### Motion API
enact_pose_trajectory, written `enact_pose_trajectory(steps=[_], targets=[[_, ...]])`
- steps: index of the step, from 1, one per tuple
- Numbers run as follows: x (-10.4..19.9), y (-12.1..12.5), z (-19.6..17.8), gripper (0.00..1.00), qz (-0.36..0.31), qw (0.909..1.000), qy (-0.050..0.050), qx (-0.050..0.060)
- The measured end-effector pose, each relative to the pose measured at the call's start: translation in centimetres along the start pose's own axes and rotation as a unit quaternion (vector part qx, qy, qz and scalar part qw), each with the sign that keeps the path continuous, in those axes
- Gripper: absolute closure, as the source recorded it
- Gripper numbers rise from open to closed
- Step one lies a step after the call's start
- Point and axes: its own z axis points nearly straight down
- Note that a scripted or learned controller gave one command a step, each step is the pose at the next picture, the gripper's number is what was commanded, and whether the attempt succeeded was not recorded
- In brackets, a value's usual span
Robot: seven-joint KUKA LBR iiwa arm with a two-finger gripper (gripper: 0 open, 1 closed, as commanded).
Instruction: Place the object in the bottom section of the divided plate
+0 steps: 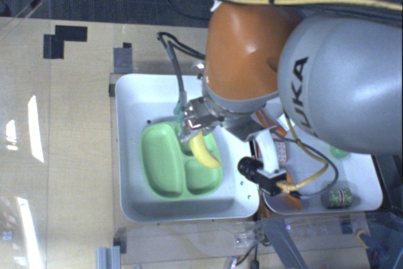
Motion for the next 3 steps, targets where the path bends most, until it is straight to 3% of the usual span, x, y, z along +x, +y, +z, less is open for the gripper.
enact_pose_trajectory(steps=[1,3], targets=[[-5.3,-1.8,1.1,1.00,0.051,0.9987,0.000,0.000],[-5.3,-1.5,-1.1,1.00,0.047,0.9989,0.000,-0.004]])
